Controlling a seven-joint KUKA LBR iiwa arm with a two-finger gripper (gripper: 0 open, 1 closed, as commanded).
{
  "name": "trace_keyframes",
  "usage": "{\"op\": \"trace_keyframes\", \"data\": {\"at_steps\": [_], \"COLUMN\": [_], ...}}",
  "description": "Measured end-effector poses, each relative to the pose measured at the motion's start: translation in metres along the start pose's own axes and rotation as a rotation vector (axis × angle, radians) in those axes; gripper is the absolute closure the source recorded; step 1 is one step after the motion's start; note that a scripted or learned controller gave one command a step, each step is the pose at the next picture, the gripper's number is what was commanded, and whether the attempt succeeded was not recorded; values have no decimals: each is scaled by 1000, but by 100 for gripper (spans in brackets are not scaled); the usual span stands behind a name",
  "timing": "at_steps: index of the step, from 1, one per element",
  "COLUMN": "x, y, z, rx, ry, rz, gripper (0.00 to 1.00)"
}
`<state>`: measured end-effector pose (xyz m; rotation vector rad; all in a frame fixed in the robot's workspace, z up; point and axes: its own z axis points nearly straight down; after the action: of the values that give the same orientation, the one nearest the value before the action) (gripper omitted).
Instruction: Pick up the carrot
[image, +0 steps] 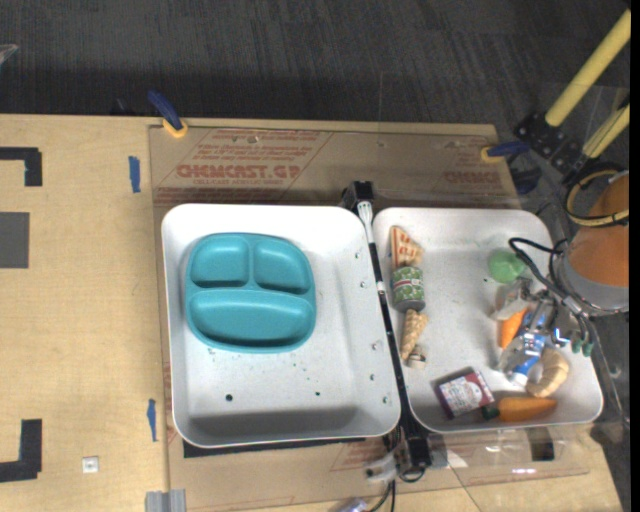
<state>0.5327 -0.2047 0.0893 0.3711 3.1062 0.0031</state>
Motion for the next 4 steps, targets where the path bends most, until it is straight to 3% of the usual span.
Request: {"op": "trace_keyframes", "data": {"at_steps": [1, 2, 3, 4], "x": [-2, -31, -64, -68], "y": [12, 6, 20, 14], "z": [0, 1, 2, -11], "rx": [5, -4, -18, -10], "ry": [-1, 10, 31, 2], "rz": [245, 641, 999, 997], "gripper": [0, 0, 0, 100]}}
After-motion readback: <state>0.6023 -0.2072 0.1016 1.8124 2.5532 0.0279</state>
